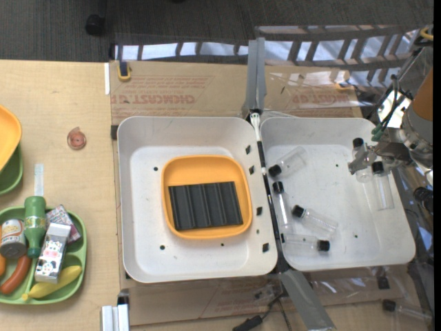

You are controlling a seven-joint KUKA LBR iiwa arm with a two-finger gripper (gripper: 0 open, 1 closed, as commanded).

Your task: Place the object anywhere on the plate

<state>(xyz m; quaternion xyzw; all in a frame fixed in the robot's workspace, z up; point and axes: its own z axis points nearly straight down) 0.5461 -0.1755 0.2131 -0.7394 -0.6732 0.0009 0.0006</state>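
An orange plate (pixel 204 168) lies in the left bin (pixel 141 185), with a dark grey ribbed slab (pixel 207 206) covering most of its middle. Several clear vials with black caps lie in the right bin (pixel 344 254): one near the divider (pixel 288 161), one lower down (pixel 313 218), one near the front (pixel 303 241). My gripper (pixel 372 157) is low over the right bin's far right side. Another clear vial (pixel 381 188) lies just below it, its black cap right at the gripper's tip. Whether the gripper touches that vial is unclear.
A thin rod-like vial (pixel 281 205) lies along the divider between the bins. On the wooden table to the left, a green tray (pixel 69 281) holds toy food and a green bottle (pixel 34 223). A metal frame (pixel 331 47) runs behind the bins.
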